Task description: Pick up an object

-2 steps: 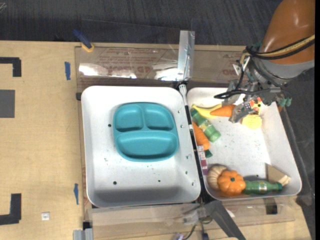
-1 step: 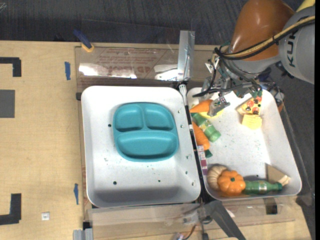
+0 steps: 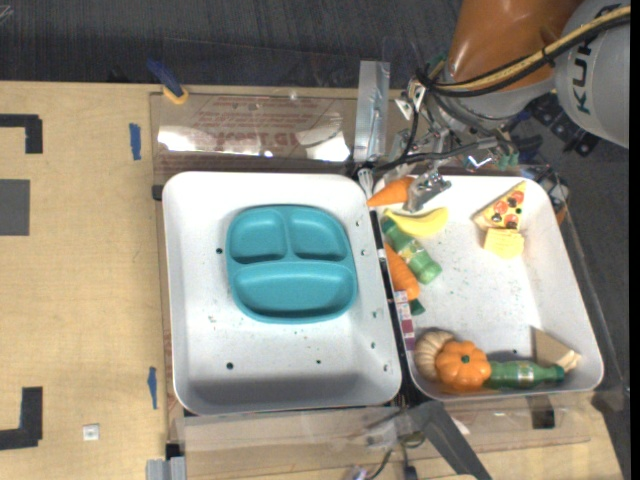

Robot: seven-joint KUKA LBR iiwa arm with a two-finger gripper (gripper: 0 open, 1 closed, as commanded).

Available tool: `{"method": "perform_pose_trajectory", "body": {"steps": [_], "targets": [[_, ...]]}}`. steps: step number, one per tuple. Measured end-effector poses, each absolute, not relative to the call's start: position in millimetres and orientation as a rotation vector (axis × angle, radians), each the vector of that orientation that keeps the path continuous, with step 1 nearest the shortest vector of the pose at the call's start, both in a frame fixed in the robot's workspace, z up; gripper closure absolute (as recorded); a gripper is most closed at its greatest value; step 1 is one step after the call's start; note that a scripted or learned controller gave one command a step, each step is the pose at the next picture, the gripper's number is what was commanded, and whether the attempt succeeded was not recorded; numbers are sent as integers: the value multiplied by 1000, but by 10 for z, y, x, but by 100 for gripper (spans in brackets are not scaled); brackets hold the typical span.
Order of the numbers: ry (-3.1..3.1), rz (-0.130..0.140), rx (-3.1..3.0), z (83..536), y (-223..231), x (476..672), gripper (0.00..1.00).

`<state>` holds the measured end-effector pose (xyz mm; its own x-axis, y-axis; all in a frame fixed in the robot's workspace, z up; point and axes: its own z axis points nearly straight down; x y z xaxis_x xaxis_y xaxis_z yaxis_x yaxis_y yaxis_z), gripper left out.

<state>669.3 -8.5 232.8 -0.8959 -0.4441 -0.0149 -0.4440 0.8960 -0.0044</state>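
Arm poised at the far left corner of the right-hand shallow white bin (image 3: 575,298).

The gripper (image 3: 432,183) hangs just above the yellow plastic banana (image 3: 422,221); descend straight, centred across its curve. How wide the jaws stand, or whether they touch it, I cannot tell.

You see a table (image 3: 70,298) of pale, matt wood with a faint grain. Both bins (image 3: 200,368) look like smooth white plastic, speckled with dark marks. The teal plate (image 3: 292,263) is smooth plastic with a soft sheen. The pumpkin (image 3: 461,363), banana (image 3: 422,222) and pizza slice (image 3: 503,211) look like glossy moulded plastic. The arm's orange band (image 3: 505,18) shines smoothly. The end effector (image 3: 432,183) has bare, bright metal parts.
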Motion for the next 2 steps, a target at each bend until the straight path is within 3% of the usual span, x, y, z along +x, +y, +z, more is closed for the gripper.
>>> {"method": "perform_pose_trajectory", "body": {"steps": [1,2], "targets": [[3073,-4,-602,2571,-502,5851,100],[3088,3,-571,1845,-191,4996,100]]}}
